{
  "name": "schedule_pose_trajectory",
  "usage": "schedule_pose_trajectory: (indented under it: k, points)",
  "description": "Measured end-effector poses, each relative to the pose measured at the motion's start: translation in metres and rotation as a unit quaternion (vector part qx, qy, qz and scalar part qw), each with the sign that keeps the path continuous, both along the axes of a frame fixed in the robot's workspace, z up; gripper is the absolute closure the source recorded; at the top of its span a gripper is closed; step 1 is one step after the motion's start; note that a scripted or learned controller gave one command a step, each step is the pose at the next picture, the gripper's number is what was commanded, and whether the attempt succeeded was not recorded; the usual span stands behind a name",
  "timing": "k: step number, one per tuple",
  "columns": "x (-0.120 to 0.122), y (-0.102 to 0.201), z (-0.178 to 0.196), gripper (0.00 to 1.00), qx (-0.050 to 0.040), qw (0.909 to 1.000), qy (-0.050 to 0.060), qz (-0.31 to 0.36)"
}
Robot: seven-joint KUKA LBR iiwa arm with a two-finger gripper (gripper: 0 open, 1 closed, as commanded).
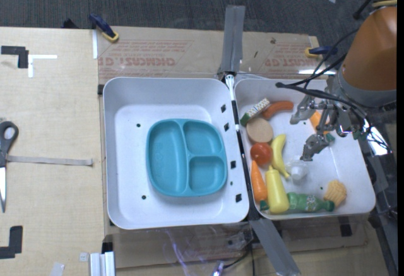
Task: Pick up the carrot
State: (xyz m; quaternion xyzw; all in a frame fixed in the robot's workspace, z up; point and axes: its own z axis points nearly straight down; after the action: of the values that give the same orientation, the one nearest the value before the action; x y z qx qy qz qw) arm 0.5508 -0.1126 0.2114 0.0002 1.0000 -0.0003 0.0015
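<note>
Gripper [314, 145] low over right bin [353, 199], fingers apart, nothing between them. Carrot [258, 181] flat by this bin's left wall, under tomato [261, 153], touching yellow bottle [276, 191]. Well apart from gripper. Blue plate [187, 157] in left bin [120, 161].
</note>
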Motion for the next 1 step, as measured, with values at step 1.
schedule_pose_trajectory:
  k: [1]
  points:
    - [0.0217, -0.0504, -0.0703, 0.00, -0.0003, 0.9980, 0.000, 0.063]
